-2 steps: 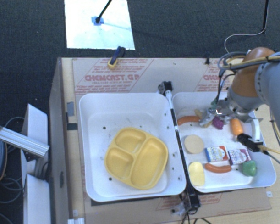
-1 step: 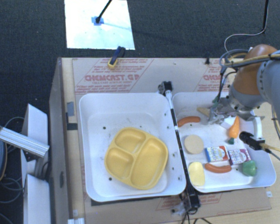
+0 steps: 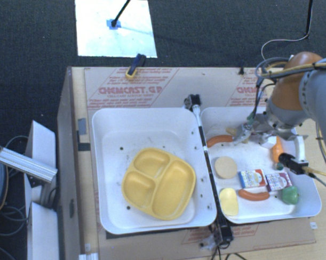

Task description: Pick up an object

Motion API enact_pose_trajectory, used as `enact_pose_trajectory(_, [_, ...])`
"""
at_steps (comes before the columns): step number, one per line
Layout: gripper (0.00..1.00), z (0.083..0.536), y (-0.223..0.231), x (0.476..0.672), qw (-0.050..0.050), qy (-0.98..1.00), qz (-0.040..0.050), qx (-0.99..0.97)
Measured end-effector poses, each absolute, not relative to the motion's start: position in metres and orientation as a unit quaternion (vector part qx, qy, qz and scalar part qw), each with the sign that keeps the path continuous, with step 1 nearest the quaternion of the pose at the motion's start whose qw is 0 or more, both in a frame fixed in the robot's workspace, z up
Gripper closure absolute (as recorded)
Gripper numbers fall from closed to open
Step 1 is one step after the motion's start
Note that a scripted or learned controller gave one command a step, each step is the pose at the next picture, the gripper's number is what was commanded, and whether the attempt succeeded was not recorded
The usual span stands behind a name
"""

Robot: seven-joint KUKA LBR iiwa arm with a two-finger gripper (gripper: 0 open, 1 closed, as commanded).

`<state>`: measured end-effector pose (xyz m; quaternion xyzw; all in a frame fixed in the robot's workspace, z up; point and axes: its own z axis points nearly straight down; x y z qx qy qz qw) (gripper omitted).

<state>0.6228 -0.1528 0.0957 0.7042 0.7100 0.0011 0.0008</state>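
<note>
My gripper [image 3: 242,132] hangs low over the back of the right bin [image 3: 310,204], at the end of the grey arm with its orange band [image 3: 297,79]. Just left of it lies an orange-red sausage [image 3: 219,140], close to the gripper's tip; I cannot tell whether they touch. In the same bin lie a round tan disc [image 3: 225,167], a pale yellow oval piece [image 3: 228,201], a second red sausage [image 3: 254,195], two small printed boxes [image 3: 251,178] [image 3: 278,181], a green piece [image 3: 289,194] and an orange carrot [image 3: 277,149] partly under the arm.
The left bin [image 3: 115,128] holds a yellow divided plate [image 3: 159,183]. A black divider rail [image 3: 205,157] runs between the bins. Cables [image 3: 267,48] loop above the arm at the back right. A white sheet [image 3: 115,27] lies on the floor behind the bench.
</note>
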Motion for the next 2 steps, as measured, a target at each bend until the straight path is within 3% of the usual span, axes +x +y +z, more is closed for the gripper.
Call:
enact_pose_trajectory(1, [0.00, 0.0816, -0.1559, 0.6584, -0.022, 0.704, -0.0157, 0.710])
enact_pose_trajectory(2, [1.00, 0.0906, -0.1628, 0.6558, -0.020, 0.704, -0.0221, 0.710])
